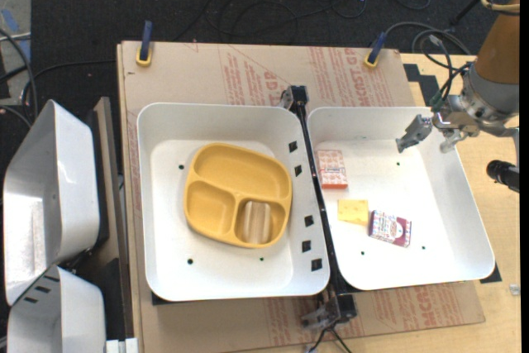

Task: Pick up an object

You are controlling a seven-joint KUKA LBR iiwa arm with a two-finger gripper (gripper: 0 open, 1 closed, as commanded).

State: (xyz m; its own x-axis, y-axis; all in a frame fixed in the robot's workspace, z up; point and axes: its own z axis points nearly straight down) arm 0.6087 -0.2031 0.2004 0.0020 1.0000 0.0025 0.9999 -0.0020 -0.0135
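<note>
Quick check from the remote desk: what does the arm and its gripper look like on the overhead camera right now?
The arm enters from the right: an orange-tan band above a grey wrist section. Below it sits a silvery metal gripper with two grey fingers, and a dark cable loops behind the wrist. No markings are legible on it.

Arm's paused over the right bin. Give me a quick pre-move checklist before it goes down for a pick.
1. Gripper carries nothing: ok.
2. Gripper above the right white bin, not touching its items: ok.
3. Purple-and-white packet lies flat and unobstructed: ok.
4. Yellow wedge block separate from the packet: ok, narrow gap.
5. Small red-and-white carton close to the bin wall: not ok for finger room.
6. Gripper aligned over a target: not ok.
</note>
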